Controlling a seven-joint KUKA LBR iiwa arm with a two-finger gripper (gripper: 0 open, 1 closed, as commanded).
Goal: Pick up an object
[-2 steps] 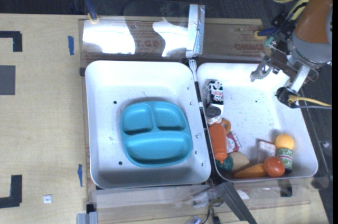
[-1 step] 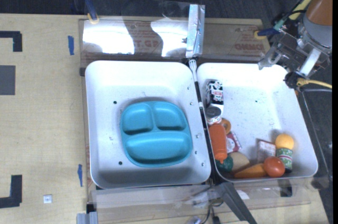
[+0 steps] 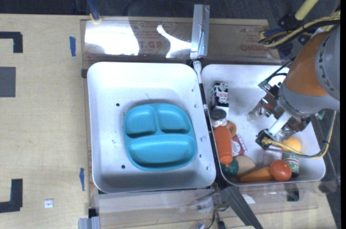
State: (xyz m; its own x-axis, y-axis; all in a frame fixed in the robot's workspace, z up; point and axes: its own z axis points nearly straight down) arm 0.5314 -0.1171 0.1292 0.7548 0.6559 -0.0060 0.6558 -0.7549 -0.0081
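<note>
My gripper [image 3: 268,124] hangs over the middle of the right bin [image 3: 243,79], below the grey wrist and its orange band. Nothing shows as held in it. Close to its lower right lie a yellow lemon [image 3: 292,144] and a small can [image 3: 292,161]. A red tomato [image 3: 280,169] and an orange carrot [image 3: 256,174] lie along the bin's front wall. At the bin's left side are a black-and-white carton [image 3: 219,94], a long orange sausage-like piece [image 3: 222,142], a beige rounded piece [image 3: 244,162] and a dark green item [image 3: 232,167].
The left bin [image 3: 102,93] holds a blue divided plate [image 3: 159,133]. A metal divider post [image 3: 199,31] stands behind the bins. Yellow and black cables [image 3: 292,28] trail at the back right. Bare white floor lies in the right bin's back half.
</note>
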